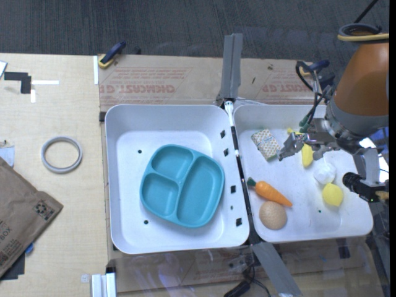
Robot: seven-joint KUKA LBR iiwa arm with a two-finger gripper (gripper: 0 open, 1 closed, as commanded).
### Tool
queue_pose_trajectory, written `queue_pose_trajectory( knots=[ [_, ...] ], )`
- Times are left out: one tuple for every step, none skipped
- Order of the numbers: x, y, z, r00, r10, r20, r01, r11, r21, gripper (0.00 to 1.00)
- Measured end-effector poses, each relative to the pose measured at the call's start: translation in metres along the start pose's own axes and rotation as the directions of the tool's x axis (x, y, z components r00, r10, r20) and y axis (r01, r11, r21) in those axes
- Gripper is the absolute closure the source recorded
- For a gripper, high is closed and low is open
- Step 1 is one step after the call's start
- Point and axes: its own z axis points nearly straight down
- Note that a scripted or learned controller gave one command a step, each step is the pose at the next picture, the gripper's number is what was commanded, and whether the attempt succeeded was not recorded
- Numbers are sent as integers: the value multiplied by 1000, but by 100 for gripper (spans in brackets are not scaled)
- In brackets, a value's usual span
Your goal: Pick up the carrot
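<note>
The carrot, orange with a small green top, lies in the right white bin near its left wall, pointing down to the right. My gripper hangs over the middle of that bin, above and to the right of the carrot and apart from it. It is open, with nothing between its fingers.
Around the carrot lie a beige egg-shaped thing just below it, a patterned packet, a yellow piece, a white lump and a lemon. The left bin holds a blue divided plate.
</note>
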Motion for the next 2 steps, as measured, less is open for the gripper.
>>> queue_pose_trajectory(
  knots=[
    [-1, -15, 127, 998, 67, -1, -67, 998, -2, 0],
    [0, -62, 127, 978, -207, -1, 207, 978, -2, 0]
  ],
)
